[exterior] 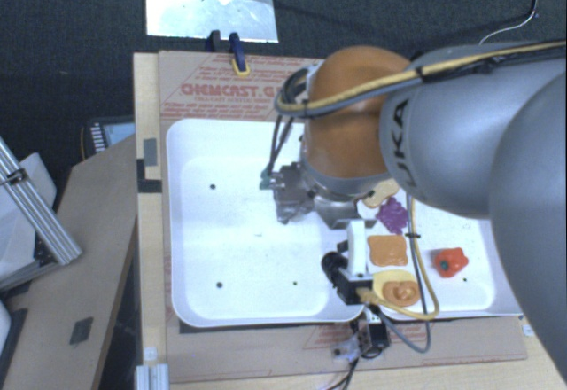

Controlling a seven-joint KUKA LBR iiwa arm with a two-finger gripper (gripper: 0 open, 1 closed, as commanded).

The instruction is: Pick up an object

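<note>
My gripper [289, 198] hangs over the right half of the left white bin [221, 246], as a grey metal block under the orange wrist band. Nothing shows beneath it on the bin floor. The right bin [474, 298] holds a purple lumpy piece [393, 215], a flat orange square [387, 249], a yellow and orange round piece [398, 290], a red pepper-like piece [451, 261] and a pale yellow piece [381, 196] partly under the wrist. The arm hides much of the right bin.
Both bins rest on a brown cardboard sheet [230, 89] with red print. A blue and yellow clamp [237, 53] grips its far edge. A tan side table [89, 229] and a metal rail [35, 206] stand to the left.
</note>
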